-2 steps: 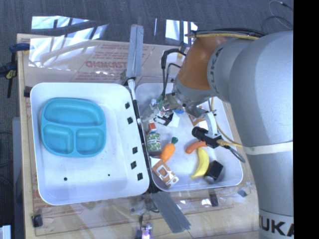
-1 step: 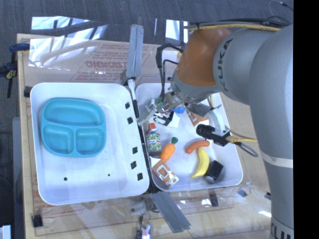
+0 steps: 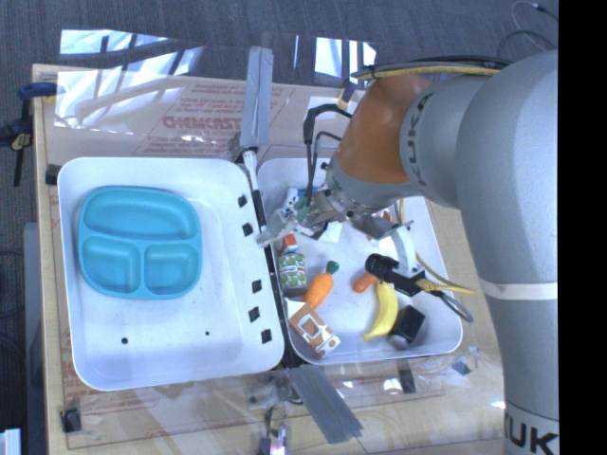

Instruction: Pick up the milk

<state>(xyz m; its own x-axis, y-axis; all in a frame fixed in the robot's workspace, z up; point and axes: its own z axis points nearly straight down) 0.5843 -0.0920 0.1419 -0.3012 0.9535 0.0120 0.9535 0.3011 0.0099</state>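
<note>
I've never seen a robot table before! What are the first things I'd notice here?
The big grey robot arm with an orange band reaches in from the right over the right white bin. That bin holds a yellow banana, an orange carrot and a small orange-and-white milk carton. A bright blue divided plastic tray lies in the left white bin.

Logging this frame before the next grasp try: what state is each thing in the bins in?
Blue tray: flat in the left bin, nothing in its compartments.
Milk carton: on its side, right bin, near front.
Banana: lying flat.
Carrot: lying flat.
Bottle: lying by the divider.
Gripper: low at the right bin's back left.
</note>
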